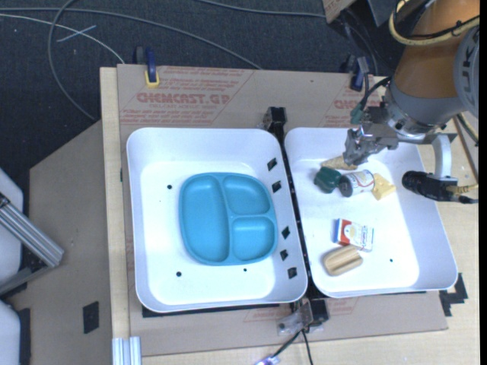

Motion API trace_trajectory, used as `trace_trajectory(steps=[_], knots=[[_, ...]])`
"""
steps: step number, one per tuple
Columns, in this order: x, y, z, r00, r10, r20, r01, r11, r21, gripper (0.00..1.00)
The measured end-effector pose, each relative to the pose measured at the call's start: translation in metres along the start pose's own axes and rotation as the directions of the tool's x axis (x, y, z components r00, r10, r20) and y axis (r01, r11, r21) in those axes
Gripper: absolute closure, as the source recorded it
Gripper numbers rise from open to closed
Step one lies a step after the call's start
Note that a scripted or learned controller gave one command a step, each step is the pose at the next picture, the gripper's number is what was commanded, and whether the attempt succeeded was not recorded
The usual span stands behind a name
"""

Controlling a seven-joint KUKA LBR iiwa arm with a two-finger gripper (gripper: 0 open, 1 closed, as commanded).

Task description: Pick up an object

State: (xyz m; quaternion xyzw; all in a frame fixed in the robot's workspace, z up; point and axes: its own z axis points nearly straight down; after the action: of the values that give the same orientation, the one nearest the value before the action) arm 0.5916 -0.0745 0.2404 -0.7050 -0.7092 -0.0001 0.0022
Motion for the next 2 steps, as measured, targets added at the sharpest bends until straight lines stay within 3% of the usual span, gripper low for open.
trace_trajectory(steps=[2], knots=[[0.112, 0.004, -0.001, 1.000, 0.000, 0.000, 0.000, 1.000, -0.005, 1.00]])
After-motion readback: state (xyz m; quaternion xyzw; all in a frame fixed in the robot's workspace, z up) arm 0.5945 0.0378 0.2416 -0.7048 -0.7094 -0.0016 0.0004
